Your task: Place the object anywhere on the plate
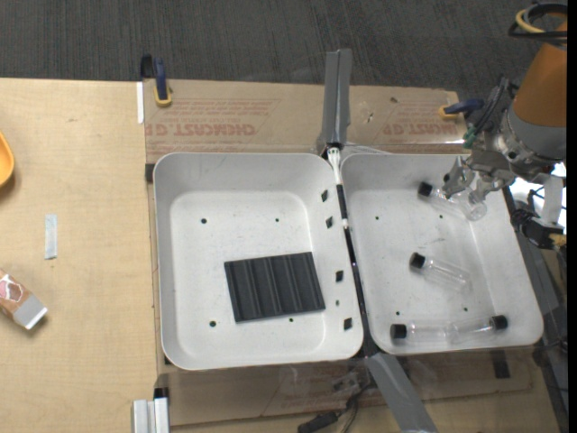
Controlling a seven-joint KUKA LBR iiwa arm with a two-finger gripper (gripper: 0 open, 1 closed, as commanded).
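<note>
Four clear tubes with black caps lie in the right bin, as best I can count them. One sits near the 12 o'clock edge, cap at, right under my tool. A second tube lies loose in the middle, and two more rest along the 6 o'clock wall, one capped at and one at.

I judge these tubes to be light, rigid and slick. Their round, see-through bodies will likely roll or squirt out of a pinch, and thin plastic or glass could crack under a hard squeeze. I would take one across its body close to the cap, where the dark end also gives me something to aim at.

The tool hangs at the 1 o'clock corner of the right bin, over the upper tube. Whether its jaws stand wide or narrow I cannot tell from this angle, and I see nothing clearly pinched between them, so I count no tube as held.

The left bin holds only the dark ribbed plate, lying flat just toward 6 o'clock of centre. The counter lies beyond it at 9 o'clock.
</note>
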